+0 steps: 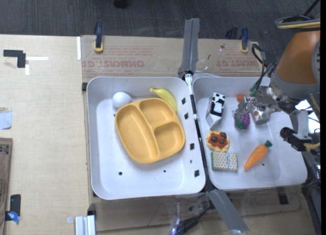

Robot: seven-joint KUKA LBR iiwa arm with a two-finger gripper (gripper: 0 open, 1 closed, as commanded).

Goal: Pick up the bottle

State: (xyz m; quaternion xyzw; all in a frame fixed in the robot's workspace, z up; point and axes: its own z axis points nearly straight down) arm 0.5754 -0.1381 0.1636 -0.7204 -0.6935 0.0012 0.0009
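Bench stock, two white bins, one arm (300, 61).

**Task item.** Bottle (217, 105): one. Judged to be the small black-and-white patterned container in the right bin (285, 173), at its upper left, close to the wall shared with the left bin (102, 178). It seems to lie tilted. No other item here reads as a bottle, though the identification is not certain.

**Gripper** (253, 111): one, low over the upper middle of the right bin, just beside or touching the purple grape cluster (242, 121). Whether it is apart or together cannot be told, as metal parts and glare blur it. Nothing is visibly held. It stands apart from the bottle, to that item's right.

**Risks, as judged.**
- Wrong item taken: the gripper sits at the grapes, not the bottle, so closing here would likely catch the cluster or nothing.
- Bottle against the dividing wall: little room on its left side, so a descent there could strike the rim or push the bottle flat.
- Sideways travel at this height could sweep the grapes or the small orange piece (240, 97) into the bottle.

**Count, right bin.** Bottle 1; grape cluster 1; small orange piece 1; carrot (256, 156) 1; round tart with dark topping (218, 140) 1; pale wafer block (224, 161) 1.

**Count, left bin.** Yellow divided plate (150, 129) 1; banana (165, 96) 1; white ball (121, 98) 1.
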